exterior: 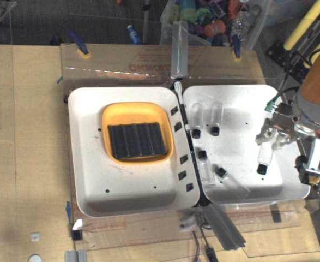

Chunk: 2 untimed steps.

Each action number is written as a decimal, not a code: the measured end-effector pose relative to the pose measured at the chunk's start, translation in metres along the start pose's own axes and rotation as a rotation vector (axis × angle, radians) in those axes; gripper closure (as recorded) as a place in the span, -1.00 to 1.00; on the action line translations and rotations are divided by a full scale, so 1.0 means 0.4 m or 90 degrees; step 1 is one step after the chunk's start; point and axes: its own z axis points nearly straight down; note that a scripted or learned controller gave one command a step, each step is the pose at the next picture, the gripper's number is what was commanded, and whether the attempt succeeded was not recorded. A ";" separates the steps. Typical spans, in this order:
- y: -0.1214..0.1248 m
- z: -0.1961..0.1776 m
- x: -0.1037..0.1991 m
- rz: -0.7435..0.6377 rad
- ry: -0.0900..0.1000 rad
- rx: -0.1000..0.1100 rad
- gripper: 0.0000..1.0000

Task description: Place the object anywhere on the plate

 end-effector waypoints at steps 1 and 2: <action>0.119 0.045 0.065 -0.093 -0.002 -0.001 1.00; 0.208 0.076 0.154 -0.225 -0.002 -0.002 1.00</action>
